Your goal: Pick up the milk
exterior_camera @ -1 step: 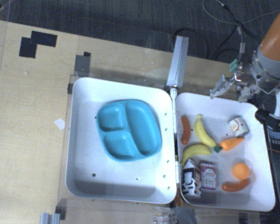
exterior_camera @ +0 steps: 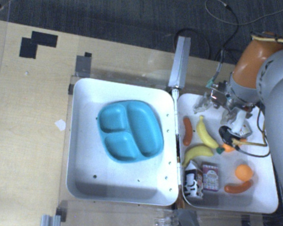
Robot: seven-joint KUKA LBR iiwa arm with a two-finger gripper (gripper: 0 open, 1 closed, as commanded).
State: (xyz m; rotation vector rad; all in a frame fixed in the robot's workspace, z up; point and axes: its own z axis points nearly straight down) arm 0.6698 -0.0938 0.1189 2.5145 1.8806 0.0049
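Down at the near-left corner of the right bin, the milk is lying on its side, a small black-and-white carton pressed close to the bin wall, with a reddish snack box just beside it on the right and 1 of the 2 bananas curling right above it. I am judging it to be a light, toy-sized carton, fairly stiff at its edges but likely to dent in the flat faces, and probably smooth enough to slide if pinched at a slant. Taking it across the narrow sides, near its middle, is looking like the safest hold, though the wall and the box are leaving little room for fingers. Up at the far end of the same bin, the gripper is hanging well apart from the carton, and I cannot tell how wide it is standing. An orange and 2 sausages are sitting clear of the carton.
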